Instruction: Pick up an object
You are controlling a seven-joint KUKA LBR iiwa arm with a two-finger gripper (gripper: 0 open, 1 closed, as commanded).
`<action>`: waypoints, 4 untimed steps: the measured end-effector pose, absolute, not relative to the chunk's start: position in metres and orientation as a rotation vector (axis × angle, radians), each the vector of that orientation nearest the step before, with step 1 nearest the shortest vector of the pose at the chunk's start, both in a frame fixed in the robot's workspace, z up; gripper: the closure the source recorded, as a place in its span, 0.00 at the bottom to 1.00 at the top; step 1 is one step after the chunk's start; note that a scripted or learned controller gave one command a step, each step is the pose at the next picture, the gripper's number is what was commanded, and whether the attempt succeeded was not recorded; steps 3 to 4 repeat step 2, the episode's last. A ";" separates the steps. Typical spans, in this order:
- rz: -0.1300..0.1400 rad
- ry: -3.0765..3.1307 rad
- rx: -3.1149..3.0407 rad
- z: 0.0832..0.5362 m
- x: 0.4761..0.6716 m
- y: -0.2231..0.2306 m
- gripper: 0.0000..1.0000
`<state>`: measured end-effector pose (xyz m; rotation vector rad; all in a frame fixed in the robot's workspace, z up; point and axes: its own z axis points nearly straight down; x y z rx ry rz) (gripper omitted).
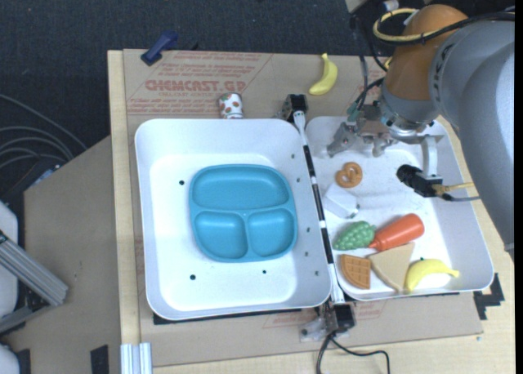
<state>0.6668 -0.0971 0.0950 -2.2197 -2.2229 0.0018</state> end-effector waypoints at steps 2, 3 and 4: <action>0.000 -2.220 -2.222 0.095 0.650 -0.109 1.00; 0.000 -2.220 -2.222 0.095 0.650 -0.109 1.00; 0.000 -2.220 -2.222 0.095 0.650 -0.109 1.00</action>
